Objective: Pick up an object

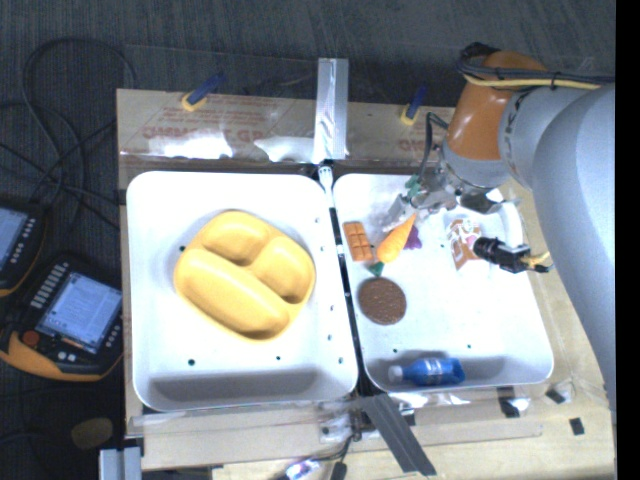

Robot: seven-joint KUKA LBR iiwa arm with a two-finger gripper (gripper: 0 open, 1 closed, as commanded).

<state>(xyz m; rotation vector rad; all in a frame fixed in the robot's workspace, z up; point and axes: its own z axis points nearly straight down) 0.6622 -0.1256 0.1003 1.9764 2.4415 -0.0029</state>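
Carrot-shaped toy (397, 238) lay in the right bin (520, 363), near its far left part, tilted, with its upper end just under the gripper (424, 194). You could read the task as barely begun: the gripper was low over the far end of that bin, but no object showed between its fingers, so nothing counted as picked up. The grasp and the lift were both left to do. Whether the gripper was released or clenched could not be told, since the wrist and cabling covered it.

Beside the toy stood a small orange block (356, 237) against the dividing wall, a brown disc (382, 301) nearer you, a printed packet (464, 240) to the right, and a blue bottle (431, 371) along the near wall. The left bin (160, 368) held a large yellow plush shape (243, 273).

You should note that the arm (570, 188) hid the right bin's far right corner, and that contact between gripper and toy was unclear.
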